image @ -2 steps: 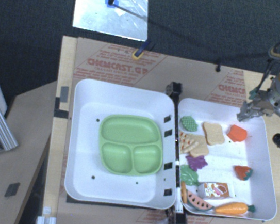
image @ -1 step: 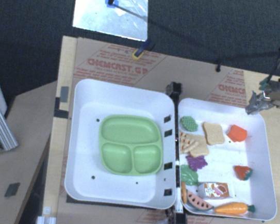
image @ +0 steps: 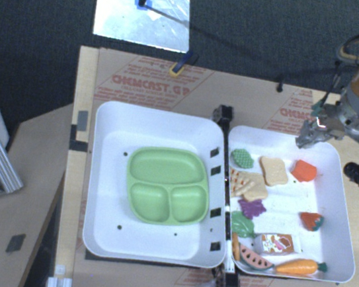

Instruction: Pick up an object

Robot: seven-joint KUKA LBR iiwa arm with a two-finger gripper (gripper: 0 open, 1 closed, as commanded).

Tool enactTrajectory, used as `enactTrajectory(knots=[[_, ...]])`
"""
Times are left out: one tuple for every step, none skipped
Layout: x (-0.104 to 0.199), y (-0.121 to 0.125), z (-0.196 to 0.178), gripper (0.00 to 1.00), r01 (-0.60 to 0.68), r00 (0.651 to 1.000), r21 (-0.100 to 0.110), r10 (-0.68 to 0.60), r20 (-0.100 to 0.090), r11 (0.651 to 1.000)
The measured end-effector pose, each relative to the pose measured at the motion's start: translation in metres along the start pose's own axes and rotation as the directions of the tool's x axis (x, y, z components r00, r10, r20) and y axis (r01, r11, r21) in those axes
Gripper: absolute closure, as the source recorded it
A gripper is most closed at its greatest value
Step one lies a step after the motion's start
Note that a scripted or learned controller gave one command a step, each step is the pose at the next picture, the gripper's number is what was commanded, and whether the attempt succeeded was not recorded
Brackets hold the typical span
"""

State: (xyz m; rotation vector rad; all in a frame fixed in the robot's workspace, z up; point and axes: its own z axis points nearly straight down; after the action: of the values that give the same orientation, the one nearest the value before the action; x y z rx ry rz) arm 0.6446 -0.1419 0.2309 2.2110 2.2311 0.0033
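The gripper is hanging over the far edge of the right bin, near that bin's back corner, and nothing is showing between its fingers. Whether those fingers are spread or closed cannot be told at this size and angle; the tip is a small blur of grey and white. Judging by that, the pick is not yet made: every piece of toy food is lying on the bin floor, so reaching down, closing and lifting are all left to do.

The likeliest target is sitting closest to the gripper: an orange-red block, lying flat, apart from its neighbours. Just beside it, toward the divider, a slice of toast is lying, then a green leafy piece. Below these a waffle-like piece is touching a purple bunch of grapes. A strawberry is resting alone near the right wall. Along the near edge, a green leaf shape, a small printed carton, a watermelon slice and a carrot are crowding together, some touching.

The left bin is carrying a light green divided tray with three compartments, all bare. Both bins are sitting on a cardboard sheet over the tabletop.

The orange-red block is looking compact and free on all sides, so it is probably offering the easiest grasp.
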Motion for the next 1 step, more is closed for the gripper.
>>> enactTrajectory(knots=[[0.0535,-0.0242,-0.0064,1.00,0.000,1.000,0.001,0.000,-0.001,1.000]])
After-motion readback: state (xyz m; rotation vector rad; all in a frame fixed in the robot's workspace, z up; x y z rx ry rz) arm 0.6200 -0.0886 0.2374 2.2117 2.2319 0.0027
